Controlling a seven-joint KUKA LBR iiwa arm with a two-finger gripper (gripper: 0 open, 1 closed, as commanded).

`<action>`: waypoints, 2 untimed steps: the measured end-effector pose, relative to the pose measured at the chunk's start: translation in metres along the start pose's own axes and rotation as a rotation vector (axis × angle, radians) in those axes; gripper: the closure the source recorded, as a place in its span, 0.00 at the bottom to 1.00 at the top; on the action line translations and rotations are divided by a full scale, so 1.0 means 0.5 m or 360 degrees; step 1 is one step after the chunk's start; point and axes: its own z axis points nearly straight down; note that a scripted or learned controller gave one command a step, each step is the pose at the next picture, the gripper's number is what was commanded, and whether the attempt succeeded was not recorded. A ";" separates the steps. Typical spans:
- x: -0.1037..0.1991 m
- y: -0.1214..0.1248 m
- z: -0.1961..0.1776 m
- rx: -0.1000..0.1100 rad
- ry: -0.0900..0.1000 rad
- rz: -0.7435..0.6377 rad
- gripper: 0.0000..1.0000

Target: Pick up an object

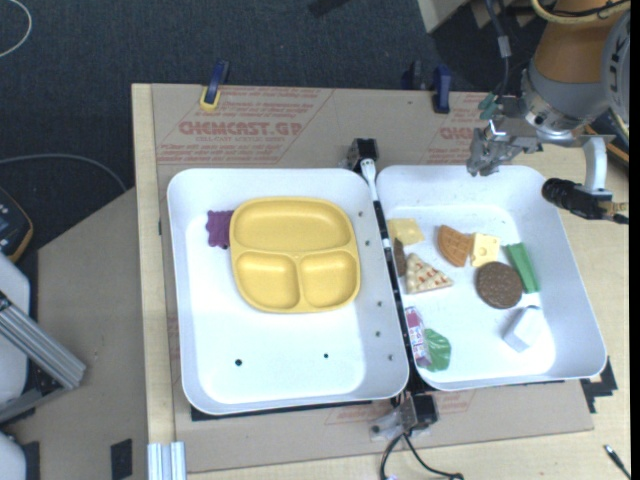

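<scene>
Your gripper (486, 158) hovered over the right bin's (560, 363) far rim, fingers' state impossible to tell, nothing visibly held, round brown cookie (498, 285) lay below in that bin beside a green block (521, 266), yellow divided tray (294, 253) sat in the left bin (200, 368).

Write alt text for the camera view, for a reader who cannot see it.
The claw hangs over the far rim of the right bin, which holds small food toys including a brown cookie and a pizza slice. The left bin holds a yellow divided tray.
</scene>
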 end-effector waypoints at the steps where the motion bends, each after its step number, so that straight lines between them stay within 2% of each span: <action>1: 0.065 -0.087 0.020 0.0014 0.0004 -0.0001 1.00; 2: 0.070 -0.135 -0.004 0.0012 0.0004 0.0003 1.00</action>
